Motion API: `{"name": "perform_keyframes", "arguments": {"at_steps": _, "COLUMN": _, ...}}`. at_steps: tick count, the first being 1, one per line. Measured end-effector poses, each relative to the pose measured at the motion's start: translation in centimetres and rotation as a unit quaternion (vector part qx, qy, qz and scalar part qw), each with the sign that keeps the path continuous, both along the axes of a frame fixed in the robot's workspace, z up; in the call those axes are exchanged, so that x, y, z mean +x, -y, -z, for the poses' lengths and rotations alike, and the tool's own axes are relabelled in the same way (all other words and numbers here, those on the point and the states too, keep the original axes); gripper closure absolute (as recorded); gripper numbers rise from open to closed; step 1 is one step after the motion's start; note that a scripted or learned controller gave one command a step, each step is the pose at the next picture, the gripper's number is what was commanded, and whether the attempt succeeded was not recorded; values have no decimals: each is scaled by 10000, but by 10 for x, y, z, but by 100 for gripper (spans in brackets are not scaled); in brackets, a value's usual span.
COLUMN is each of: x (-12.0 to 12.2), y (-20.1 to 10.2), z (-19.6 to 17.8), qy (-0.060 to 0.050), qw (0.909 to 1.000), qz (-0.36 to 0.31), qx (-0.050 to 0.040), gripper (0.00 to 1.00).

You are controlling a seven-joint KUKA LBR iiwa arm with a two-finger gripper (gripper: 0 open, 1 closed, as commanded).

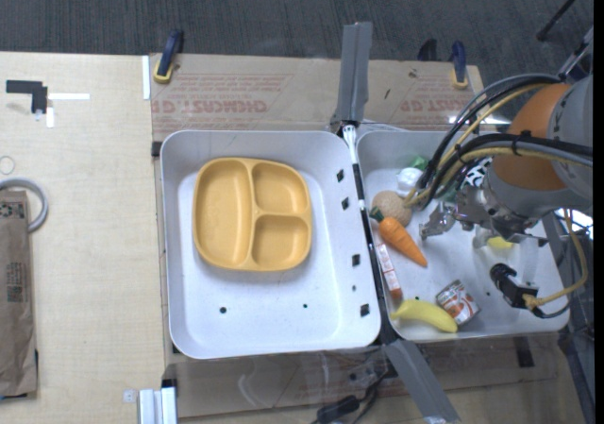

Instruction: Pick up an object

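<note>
The right bin [528, 323] holds several objects. An orange carrot [403, 240] lies near its left wall, with a tan rounded item [390, 206] just above it. A yellow banana [424, 315] rests at the front edge, and a small can [457, 300] lies beside it. A white and green item [411, 177] sits near the back. A thin red packet [386, 266] lies along the left wall. My gripper [439, 221] hangs low over the middle of this bin, just right of the carrot, and nothing shows in its grasp.
The left bin [179, 309] holds a yellow divided plate [253, 213]. A grey divider [355, 82] runs between the bins. Cables loop from the arm [528, 144] over the right bin's back. A small yellow piece [497, 243] lies under the wrist.
</note>
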State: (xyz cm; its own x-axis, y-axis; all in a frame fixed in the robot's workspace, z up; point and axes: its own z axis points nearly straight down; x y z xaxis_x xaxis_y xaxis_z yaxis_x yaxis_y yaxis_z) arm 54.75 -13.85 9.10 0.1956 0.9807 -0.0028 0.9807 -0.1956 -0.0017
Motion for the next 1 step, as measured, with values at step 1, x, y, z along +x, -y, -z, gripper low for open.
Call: {"name": "perform_keyframes", "arguments": {"at_steps": 1, "x": -25, "y": -29, "z": -64, "qy": -2, "qw": 9847, "qz": -1742, "qx": 10, "gripper": 0}}
